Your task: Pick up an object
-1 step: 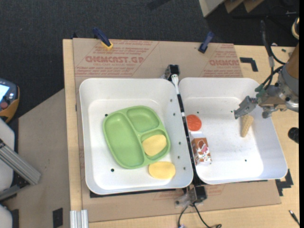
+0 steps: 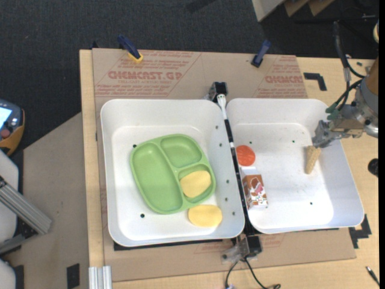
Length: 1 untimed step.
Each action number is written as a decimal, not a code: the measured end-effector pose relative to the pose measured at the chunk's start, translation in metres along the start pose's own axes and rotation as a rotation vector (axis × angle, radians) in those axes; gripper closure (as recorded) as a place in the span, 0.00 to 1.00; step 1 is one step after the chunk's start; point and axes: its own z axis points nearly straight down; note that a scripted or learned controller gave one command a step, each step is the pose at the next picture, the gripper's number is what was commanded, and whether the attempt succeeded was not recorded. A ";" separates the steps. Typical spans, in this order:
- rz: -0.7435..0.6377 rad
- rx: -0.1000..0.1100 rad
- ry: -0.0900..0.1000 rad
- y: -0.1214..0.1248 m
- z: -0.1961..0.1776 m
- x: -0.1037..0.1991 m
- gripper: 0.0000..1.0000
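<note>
Grey end effector (image 2: 323, 136) sits over the right shallow white plastic bin (image 2: 337, 212), near that bin's right wall, at the upper end of a small tan cone-shaped object (image 2: 311, 159). Cone lies on the bin floor, tilted, its top end right under the end effector tip; contact or not, cannot tell. Whether the end effector is released or clenched, cannot tell either, too small and blurred.

Same bin, left side: round orange-red object (image 2: 245, 155) just beside the divider wall, and below it a flat red-and-white printed packet (image 2: 255, 191), close to it but apart. Both well apart from the cone.

Left shallow white plastic bin (image 2: 114, 161) holds a green plastic divided tray (image 2: 157, 176) with three compartments, lying at a slant. A pale yellow rounded piece (image 2: 196, 183) rests in the tray's lower right compartment. A second yellow rounded piece (image 2: 204, 215) lies on the bin floor just below the tray, near its lower corner.

Both bins sit side by side on a brown cardboard sheet (image 2: 150, 71) with red print on the bench. Blue clamp with yellow tip (image 2: 130, 49) at the sheet's top edge left, another blue clamp (image 2: 261, 53) at top right.
</note>
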 end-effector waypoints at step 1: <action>-0.007 -0.015 0.000 0.006 -0.138 0.050 1.00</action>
